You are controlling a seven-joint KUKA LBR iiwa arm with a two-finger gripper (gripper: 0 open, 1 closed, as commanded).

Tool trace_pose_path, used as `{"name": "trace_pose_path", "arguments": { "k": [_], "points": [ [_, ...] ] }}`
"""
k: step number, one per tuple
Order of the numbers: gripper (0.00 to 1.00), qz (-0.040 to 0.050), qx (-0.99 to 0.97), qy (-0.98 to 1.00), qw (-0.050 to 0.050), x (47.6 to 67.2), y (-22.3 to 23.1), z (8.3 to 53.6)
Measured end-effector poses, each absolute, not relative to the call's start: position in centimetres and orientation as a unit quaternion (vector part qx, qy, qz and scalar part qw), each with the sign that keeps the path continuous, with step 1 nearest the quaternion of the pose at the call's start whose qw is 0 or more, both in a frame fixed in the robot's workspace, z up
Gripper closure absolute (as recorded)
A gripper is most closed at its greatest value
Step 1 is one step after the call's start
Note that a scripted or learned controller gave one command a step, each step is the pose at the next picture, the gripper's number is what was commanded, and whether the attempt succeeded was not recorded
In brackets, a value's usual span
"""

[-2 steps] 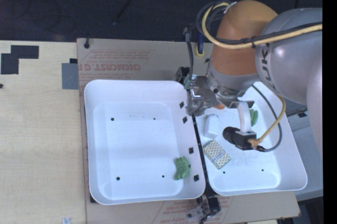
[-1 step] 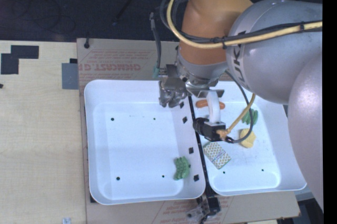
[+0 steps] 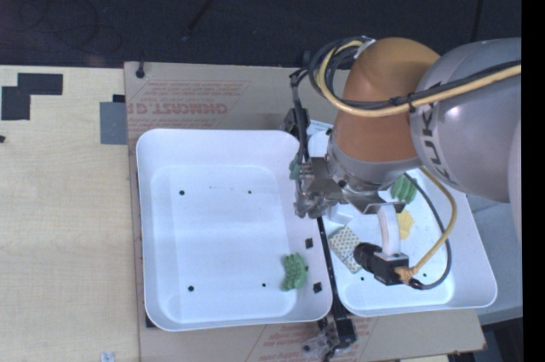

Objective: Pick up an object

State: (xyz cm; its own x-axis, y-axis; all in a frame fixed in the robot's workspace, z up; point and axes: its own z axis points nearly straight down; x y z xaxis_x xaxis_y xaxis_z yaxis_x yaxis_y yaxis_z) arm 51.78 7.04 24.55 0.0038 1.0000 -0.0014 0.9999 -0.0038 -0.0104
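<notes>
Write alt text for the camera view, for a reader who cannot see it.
A grey arm with an orange band reaches in from the right and hangs over the right white bin, its tool near the divide between the two bins. A small green object lies in the left bin near its front right corner; a patterned item, something yellow and something green lie in the right bin.

Pale wooden bench [image 3: 60, 224] bears cardboard sheet [image 3: 204, 96] (printed), two white bins [image 3: 157, 267].
</notes>
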Motion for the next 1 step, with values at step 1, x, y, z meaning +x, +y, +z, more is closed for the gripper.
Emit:
{"name": "trace_pose_path", "arguments": {
  "k": [1],
  "points": [
    [1.00, 0.0000, -0.706, -0.708, -0.001, 58.06, 8.03, 26.81]
  ]
}}
